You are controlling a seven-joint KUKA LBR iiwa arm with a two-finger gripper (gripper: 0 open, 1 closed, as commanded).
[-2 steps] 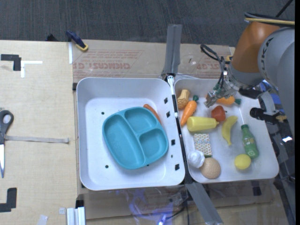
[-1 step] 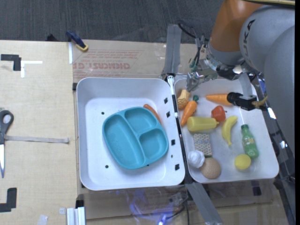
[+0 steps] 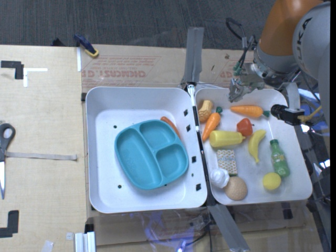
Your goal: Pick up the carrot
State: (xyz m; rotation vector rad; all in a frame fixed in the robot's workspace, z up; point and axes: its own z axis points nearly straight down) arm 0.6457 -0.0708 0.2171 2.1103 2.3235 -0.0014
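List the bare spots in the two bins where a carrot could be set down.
Left bin: bare floor along its left wall and near edge, around the blue tray; the tray's compartments are bare too. Right bin: crowded throughout; small gaps sit right of the green bottle and between banana and cracker.

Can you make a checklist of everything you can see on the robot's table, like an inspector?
Surface: tan bench bearing two white bins; left bin, right bin.
Job's things: carrots in the right bin, one near the far wall, one by the divider.
Clutter: blue divided plate in the left bin; in the right, banana, green bottle, lemon, egg.
Hand: hand above the right bin's far edge, holding nothing.
Cables: wires near the wrist.
Surroundings: scissors on the bench.
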